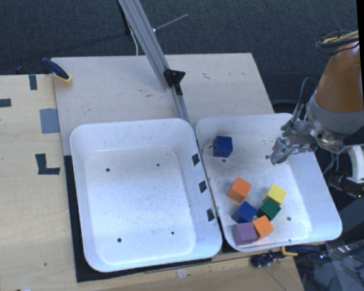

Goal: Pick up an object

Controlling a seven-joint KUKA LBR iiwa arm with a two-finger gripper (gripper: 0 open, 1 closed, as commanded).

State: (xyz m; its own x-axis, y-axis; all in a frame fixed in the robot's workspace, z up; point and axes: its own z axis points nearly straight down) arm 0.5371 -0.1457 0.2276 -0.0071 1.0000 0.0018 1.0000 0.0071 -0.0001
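Two white bins sit side by side on the bench. The left bin (90,180) has no blocks in it. The right bin (314,225) has seven small blocks.

One blue block (222,146) sits by itself near the top left of the right bin. An orange block (239,188) sits lower down, near the middle. A yellow block (276,194) is to the right of it. Just under the yellow one is a green block (270,209), and they touch. Another blue block (244,212) is next to the green one. At the bottom of the bunch are a purple block (244,233) and a second orange block (263,226), close together.

The grey arm (338,98) comes in from the right. Its gripper (278,155) is over the right side of the right bin, above the yellow block and well apart from the lone blue block. No block is between the fingers. I cannot tell how the jaws stand, because they are too small and blurry to see.

A grey metal bar (148,37) slants down from the top to where the bins meet.
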